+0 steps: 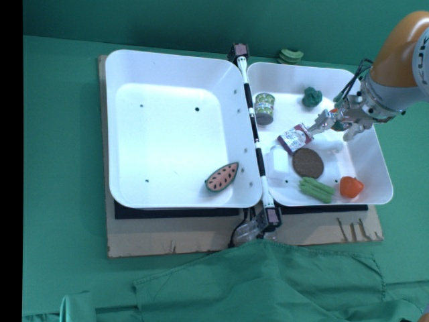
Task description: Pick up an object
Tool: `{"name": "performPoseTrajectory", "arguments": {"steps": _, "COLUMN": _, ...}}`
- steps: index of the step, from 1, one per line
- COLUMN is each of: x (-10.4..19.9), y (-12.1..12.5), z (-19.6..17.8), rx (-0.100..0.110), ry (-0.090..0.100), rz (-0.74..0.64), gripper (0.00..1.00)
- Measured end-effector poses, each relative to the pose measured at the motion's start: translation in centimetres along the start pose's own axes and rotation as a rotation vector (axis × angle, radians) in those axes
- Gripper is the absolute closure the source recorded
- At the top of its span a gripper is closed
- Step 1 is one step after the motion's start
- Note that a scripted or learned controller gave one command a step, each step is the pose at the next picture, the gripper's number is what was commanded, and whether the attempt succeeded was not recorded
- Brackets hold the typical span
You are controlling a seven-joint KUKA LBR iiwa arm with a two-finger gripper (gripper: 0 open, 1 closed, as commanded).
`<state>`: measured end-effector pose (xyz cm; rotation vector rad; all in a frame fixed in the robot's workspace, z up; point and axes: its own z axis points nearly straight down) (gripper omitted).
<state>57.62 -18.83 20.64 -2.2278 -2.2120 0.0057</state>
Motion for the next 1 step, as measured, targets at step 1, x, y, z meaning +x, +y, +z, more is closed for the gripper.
{"name": "performPoseTrajectory", "arguments": {"steps": 1, "x": 0.89, "y": -4.06, "z": 1.42, "rx": -0.025, "ry": -0.006, "rz": -0.005, "gripper": 0.0}}
